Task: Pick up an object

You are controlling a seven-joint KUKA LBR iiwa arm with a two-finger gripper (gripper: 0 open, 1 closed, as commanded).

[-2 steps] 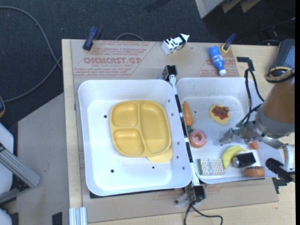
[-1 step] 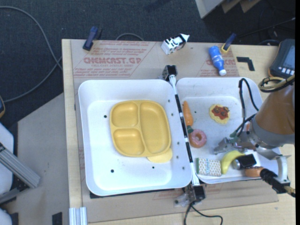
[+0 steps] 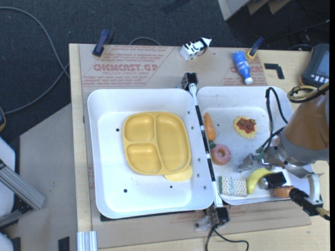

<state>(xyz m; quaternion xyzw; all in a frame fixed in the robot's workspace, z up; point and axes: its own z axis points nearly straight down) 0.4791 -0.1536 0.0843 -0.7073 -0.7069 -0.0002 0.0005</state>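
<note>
**Tool low in the right bin**

On the desk [image 3: 131,69], the left bin [image 3: 104,192] holds a yellow divided plate [image 3: 156,141]. In the right bin [image 3: 230,95], a carrot [image 3: 209,126] lies at 10 o'clock, a pink donut [image 3: 220,154] mid-left, a small pizza [image 3: 245,126] at 12, and a banana [image 3: 255,179] at 5. The tool [image 3: 255,161] hovers just above the banana; whether it is open or closed cannot be told.
</note>
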